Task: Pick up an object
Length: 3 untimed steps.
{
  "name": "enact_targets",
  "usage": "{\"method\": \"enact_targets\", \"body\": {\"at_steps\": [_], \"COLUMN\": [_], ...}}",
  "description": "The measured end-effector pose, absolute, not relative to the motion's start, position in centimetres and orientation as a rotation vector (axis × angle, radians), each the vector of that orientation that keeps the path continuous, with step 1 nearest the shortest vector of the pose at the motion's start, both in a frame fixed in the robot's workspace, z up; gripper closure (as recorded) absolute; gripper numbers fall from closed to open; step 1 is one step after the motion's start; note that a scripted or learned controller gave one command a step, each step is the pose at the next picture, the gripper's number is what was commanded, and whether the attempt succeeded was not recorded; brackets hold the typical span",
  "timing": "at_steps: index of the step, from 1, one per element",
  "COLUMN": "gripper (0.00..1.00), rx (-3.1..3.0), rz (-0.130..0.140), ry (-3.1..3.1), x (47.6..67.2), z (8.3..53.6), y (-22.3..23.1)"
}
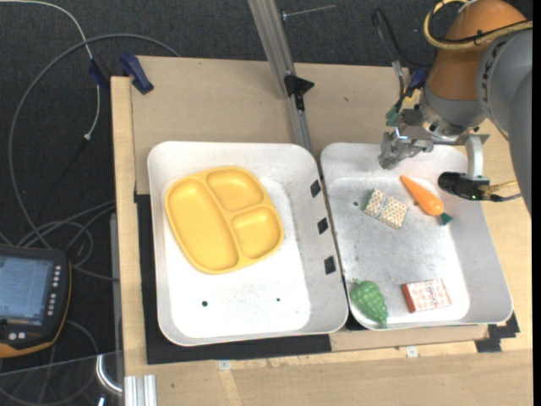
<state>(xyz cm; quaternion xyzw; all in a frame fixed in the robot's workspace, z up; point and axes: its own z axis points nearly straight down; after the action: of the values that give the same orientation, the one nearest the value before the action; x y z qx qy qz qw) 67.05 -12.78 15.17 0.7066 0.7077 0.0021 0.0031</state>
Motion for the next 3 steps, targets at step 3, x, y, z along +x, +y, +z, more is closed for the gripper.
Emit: {"method": "enact_targets", "body": {"at_steps": [3], "gripper": [1.0], "rx": [2.216], "rz": [0.002], "ry": [2.232], "x": [67.1], "z": [23.4], "y": [-5.8]}}
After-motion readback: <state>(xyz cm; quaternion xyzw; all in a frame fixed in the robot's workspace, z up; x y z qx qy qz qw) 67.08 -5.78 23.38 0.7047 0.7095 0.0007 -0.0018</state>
